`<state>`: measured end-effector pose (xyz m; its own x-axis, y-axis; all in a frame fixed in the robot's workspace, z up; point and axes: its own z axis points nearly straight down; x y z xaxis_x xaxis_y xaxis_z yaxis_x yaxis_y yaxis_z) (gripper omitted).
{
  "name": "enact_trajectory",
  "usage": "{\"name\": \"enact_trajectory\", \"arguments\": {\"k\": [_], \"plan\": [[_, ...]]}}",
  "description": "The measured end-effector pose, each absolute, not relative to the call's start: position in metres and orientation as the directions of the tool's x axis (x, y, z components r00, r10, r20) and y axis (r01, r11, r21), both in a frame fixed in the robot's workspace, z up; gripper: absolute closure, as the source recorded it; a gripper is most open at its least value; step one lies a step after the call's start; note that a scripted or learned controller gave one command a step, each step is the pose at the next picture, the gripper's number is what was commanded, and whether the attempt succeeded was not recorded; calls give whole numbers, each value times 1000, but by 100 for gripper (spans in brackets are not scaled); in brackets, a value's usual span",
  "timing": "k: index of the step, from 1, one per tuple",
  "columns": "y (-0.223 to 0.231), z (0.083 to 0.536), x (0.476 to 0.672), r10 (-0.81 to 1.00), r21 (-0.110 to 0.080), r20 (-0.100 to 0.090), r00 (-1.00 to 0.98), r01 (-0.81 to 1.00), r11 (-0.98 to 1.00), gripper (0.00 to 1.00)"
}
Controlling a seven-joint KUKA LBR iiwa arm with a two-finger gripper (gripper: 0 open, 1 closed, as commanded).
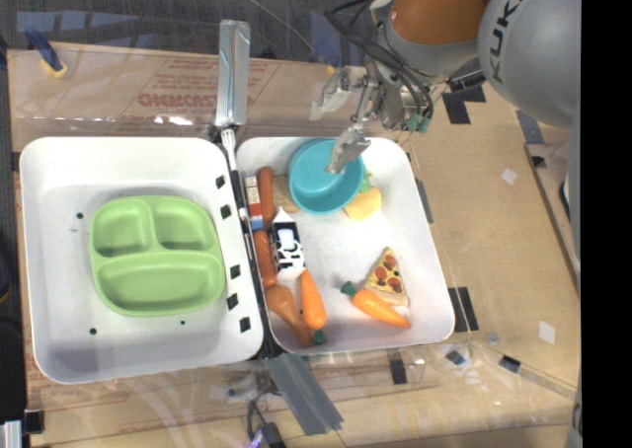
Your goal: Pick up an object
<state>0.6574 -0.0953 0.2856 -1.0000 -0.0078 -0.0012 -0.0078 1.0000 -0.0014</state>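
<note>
Blue bowl (322, 180) sits at the right bin's (427, 239) far edge; gripper (348, 152) rests over its rim, finger spread indeterminable. Pizza slice (385, 276) lies near the front-right corner.

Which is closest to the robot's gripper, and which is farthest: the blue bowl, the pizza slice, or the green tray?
From the gripper:
1. Blue bowl, right under it, at the right bin's back.
2. Pizza slice, nearer the right bin's front.
3. Green tray, over in the left bin.

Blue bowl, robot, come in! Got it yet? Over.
Gripper down at blue bowl, one finger inside the rim; grasp unconfirmed. Bowl sits in right bin, far end. Yellow piece touching bowl; hot dog close by.
</note>
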Motion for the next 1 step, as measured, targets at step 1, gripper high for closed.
{"name": "enact_trajectory", "arguments": {"k": [1], "plan": [[-147, 191, 583, -25, 1, 6, -1000, -25, 1000, 0]]}}
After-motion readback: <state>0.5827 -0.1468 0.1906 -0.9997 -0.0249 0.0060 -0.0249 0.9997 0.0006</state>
